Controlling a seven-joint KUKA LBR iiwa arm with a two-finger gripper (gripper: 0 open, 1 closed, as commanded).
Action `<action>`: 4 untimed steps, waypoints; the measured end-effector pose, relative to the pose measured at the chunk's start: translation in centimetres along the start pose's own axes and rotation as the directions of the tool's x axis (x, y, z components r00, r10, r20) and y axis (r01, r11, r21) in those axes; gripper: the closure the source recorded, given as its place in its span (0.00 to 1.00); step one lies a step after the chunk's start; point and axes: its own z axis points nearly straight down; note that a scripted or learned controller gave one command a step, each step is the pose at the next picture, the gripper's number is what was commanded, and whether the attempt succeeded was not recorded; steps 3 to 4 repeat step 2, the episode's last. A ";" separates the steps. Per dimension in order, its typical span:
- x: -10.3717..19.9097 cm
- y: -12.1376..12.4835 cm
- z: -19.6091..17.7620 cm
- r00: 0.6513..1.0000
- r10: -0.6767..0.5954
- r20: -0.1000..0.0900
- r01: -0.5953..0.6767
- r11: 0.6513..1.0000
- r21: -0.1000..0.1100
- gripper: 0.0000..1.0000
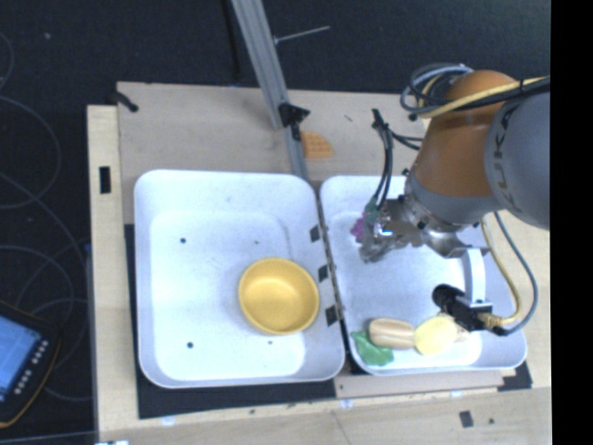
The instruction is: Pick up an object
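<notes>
My gripper (375,241) hangs low over the upper left part of the right bin (408,281), under the grey and orange wrist. A small purple thing (356,231) shows right at the gripper's left side, with a speck of green above it; whether it is between the fingers is hidden. Along the right bin's front wall lie a tan oblong piece (389,332), a yellow rounded piece (435,336) touching it, and a green piece (367,347) at the corner. A yellow bowl (278,295) stands upright in the left bin (185,248).
A grey metal bar (264,63) slants from the top down to the divide between the bins. A small orange tag (316,146) lies on the bench behind the bins. A tablet (18,360) sits at the far left.
</notes>
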 end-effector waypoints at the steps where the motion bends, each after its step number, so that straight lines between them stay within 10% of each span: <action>1: 5.1 1.3 -0.8 1.000 0.000 0.000 0.000 1.000 0.001 1.00; 2: 9.9 1.9 -1.4 1.000 0.001 0.000 -0.001 1.000 0.002 1.00; 4: 9.9 1.9 -1.4 1.000 0.001 0.000 -0.001 1.000 0.002 1.00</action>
